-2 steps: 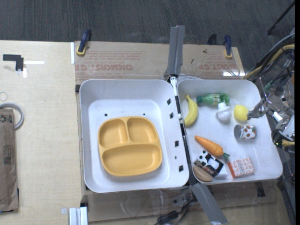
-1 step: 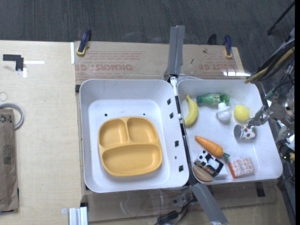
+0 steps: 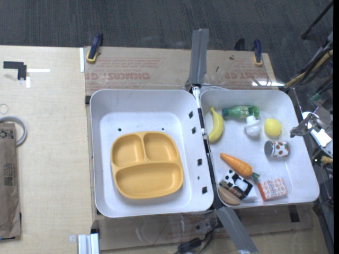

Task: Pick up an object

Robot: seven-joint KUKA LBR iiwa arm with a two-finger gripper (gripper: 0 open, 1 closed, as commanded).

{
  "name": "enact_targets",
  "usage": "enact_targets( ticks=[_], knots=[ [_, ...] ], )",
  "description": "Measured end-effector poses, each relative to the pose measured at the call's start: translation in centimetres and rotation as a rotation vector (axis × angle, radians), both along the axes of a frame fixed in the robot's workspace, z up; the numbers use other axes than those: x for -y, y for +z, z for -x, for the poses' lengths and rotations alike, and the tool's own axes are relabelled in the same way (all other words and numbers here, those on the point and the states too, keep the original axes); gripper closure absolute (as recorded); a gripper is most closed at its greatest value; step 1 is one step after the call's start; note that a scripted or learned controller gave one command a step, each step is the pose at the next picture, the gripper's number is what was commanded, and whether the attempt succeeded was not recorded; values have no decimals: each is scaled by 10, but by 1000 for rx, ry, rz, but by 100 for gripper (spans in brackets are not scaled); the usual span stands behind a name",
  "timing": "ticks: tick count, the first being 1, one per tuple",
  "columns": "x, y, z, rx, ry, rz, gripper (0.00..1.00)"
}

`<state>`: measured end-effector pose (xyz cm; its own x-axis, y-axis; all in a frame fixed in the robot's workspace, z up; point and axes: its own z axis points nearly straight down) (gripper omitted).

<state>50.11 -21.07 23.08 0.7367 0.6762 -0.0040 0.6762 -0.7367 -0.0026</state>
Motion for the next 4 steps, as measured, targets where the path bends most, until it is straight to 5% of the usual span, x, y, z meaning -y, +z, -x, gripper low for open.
enact_targets(
  ticks=[1,2,3,4],
  knots=[
    [-58,-56,-30,-2,-239,0,0],
    [-12,-10,-61,1,-344,2,0],
    [11,-1,-54,0,-537,3,0],
    [11,7,-53,-6,-533,5,100]
  ],
)
